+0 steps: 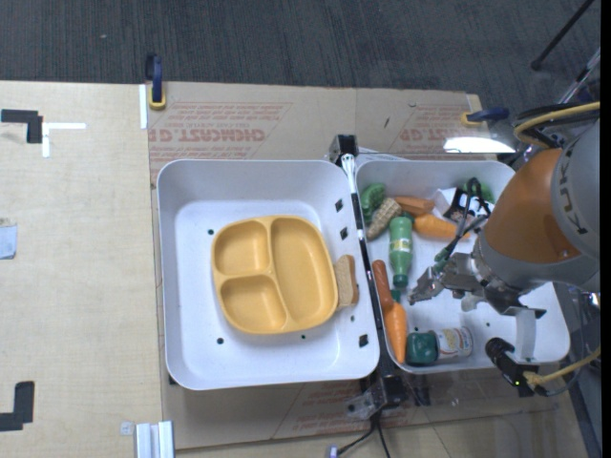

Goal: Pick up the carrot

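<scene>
A long orange carrot lies along the left wall of the right bin, near its front. A reddish-brown sausage lies just behind the carrot. My gripper hangs low over the middle of the right bin, a short way right of and behind the carrot, pointing left toward it. It is beside the green bottle. Nothing shows in its grasp. A second orange, carrot-like piece lies further back, partly under the arm's cables.
The right bin also holds a corn cob, a green vegetable and a green-lidded jar lying at the front. The left bin holds a yellow divided plate with a slice of bread beside it.
</scene>
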